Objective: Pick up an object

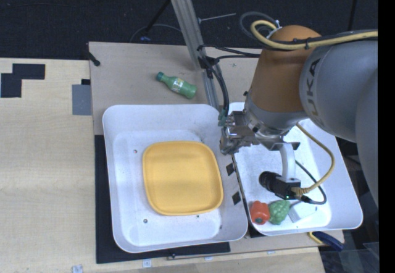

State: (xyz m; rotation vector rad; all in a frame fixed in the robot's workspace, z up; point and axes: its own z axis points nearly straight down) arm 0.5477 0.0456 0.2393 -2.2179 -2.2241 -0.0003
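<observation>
Item 1, pincer [232, 136]: low over the walls where the two bins meet, at the far inner corner of the right shallow white bin [338, 201]. Whether it is spread or pressed together cannot be told, since the wrist covers it. Nothing is seen pinched.

Item 2, small red toy vegetable [260, 212] and knobbly green toy [279, 210]: touching, at the right bin's near inner corner. These are the likeliest picks and lie well apart from the pincer.

Item 3, yellow rounded-square plastic plate [182, 177]: flat in the middle of the left shallow white bin [112, 126]. Wide and low, it is judged hard to pinch.

Item 4, green plastic bottle [177, 84]: on its side on the bench [123, 74], beyond the left bin's far edge.

Obstructions: slanted aluminium post [185, 12] just beside the pincer. The bin walls beneath could catch a descent.
</observation>
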